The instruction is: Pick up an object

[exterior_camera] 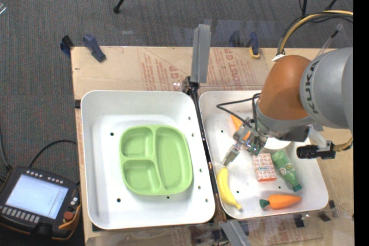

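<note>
Orange carrot (281, 201) nearest, at right bin (222, 102) front; banana (226, 188) at its left edge. Beyond: red-white carton (264, 167) beside green bottle (286, 169). Jaws narrowly parted, holding nothing, tips low between banana and carton; gripper (232, 155) angled down-left. Green tray (155, 159) in left bin (92, 105). Plywood surface (144, 66) farthest.

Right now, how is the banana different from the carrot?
The banana is yellow; the carrot is orange with a green end. The banana curves and lies up-and-down in the view near the bin's left wall; the carrot is straight and lies sideways near the front right corner. The banana looks longer and thinner, the carrot shorter and plumper. Both lie flat in the right bin, apart from each other and from the gripper.
</note>
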`<state>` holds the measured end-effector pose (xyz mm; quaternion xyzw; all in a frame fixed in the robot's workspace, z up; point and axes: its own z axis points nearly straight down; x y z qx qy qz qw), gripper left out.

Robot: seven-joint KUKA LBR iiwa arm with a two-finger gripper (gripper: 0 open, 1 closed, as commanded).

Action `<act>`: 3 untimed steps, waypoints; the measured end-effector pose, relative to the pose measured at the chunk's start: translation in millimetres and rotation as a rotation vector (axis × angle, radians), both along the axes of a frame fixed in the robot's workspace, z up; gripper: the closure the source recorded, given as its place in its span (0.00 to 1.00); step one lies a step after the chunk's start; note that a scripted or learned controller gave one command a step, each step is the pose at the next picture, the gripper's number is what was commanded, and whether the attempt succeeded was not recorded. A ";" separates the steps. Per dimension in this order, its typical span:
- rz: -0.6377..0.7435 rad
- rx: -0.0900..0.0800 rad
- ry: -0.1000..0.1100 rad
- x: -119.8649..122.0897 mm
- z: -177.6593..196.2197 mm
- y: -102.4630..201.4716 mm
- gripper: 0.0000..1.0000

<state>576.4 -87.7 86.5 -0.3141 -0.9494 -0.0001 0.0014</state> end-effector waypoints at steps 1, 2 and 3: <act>-0.065 0.000 -0.003 6.9 1.0 1.3 0.00; -0.038 -0.002 -0.005 16.2 1.4 1.9 0.00; -0.061 -0.002 0.000 -37.4 0.7 -52.9 0.00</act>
